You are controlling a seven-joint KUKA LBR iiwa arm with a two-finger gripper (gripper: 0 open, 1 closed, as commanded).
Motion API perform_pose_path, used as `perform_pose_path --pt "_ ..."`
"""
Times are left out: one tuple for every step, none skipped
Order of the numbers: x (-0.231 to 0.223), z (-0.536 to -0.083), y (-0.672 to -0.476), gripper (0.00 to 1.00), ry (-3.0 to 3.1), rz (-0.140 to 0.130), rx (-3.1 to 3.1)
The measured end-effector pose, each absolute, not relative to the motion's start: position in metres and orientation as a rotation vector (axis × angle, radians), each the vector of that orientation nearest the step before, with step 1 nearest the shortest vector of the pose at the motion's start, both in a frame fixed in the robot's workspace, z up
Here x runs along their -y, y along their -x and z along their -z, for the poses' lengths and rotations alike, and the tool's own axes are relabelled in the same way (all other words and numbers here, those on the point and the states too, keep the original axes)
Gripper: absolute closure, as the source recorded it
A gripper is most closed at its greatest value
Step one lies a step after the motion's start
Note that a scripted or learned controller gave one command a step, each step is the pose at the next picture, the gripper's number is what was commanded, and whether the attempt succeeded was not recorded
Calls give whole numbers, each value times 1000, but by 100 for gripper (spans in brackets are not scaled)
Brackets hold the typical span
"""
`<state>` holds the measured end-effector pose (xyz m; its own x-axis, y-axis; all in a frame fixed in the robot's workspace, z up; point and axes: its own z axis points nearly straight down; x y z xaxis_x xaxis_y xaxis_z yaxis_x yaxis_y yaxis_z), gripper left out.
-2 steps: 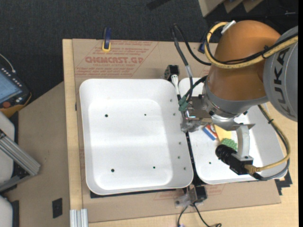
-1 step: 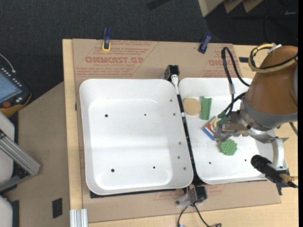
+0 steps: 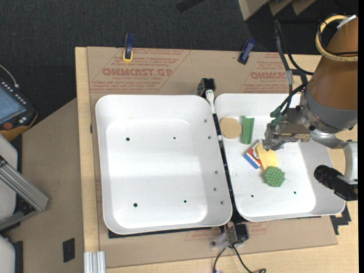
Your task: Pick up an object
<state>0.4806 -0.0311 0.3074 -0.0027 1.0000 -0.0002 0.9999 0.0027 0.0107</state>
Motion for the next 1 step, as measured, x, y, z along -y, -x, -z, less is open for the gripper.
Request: perform_pose_path --pt "-2 -401 -500 100 -2210 -15 -2221"
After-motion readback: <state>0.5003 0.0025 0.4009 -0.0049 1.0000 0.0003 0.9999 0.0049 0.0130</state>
